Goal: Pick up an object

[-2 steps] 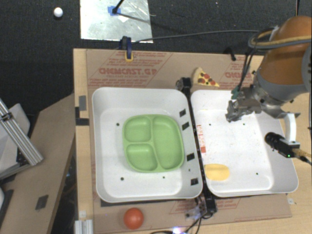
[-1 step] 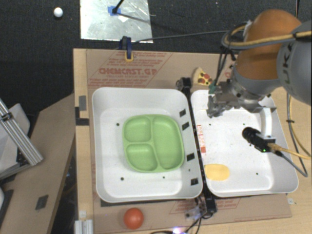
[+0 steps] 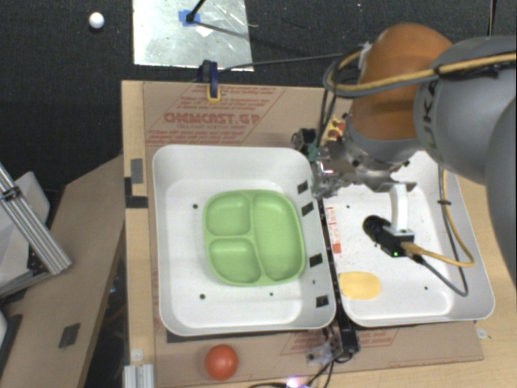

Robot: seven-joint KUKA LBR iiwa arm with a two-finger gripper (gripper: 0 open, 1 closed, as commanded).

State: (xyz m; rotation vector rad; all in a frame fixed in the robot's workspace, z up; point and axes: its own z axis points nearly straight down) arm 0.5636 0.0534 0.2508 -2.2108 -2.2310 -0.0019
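We find the gripper (image 3: 321, 178) over the right bin's (image 3: 472, 301) far left corner; whether it is spread or closed we cannot tell. The yellow disc (image 3: 359, 284) lies in that bin's near left corner. We judge this the approach stage; the next move calls for aligning over the disc and descending.

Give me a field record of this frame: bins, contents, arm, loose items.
left bin: holds a green divided plate, three compartments, lying flat
right bin: holds a flat yellow oval near its front left corner
gripper: over the rear left of the right bin, close to the wall between the bins
held object: none visible
outside bins: orange-red ball on the bench in front of the left bin
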